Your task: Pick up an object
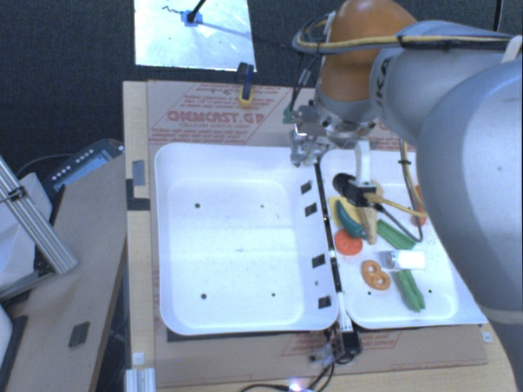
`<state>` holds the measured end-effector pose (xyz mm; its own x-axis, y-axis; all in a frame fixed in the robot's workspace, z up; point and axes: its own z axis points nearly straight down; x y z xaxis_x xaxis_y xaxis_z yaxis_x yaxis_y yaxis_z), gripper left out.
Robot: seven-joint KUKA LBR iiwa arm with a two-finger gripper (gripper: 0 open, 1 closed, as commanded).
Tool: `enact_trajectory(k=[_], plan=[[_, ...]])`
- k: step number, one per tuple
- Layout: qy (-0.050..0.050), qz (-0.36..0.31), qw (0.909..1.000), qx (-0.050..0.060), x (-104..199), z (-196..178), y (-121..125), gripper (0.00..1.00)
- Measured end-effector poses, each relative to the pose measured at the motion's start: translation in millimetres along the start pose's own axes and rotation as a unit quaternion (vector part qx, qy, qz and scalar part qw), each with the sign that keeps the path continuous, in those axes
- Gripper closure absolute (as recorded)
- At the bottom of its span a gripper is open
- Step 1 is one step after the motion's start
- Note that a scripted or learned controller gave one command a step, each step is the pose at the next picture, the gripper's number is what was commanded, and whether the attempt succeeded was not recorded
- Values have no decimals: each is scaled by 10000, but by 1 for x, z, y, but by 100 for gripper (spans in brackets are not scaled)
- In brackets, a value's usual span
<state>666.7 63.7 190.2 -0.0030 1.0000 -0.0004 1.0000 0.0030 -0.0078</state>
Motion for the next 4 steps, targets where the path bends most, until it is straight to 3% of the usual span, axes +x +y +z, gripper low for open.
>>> enact_trajectory(k=[1,2,3,4], plan=[[25,-35,9999,-131,52,-143,3,100],[-6,23,10000,-19,12,-71,1,100],[-1,-4,10000,-5,26,11,0,100],[27,-39,9999,-121,87,-130,2,100]])
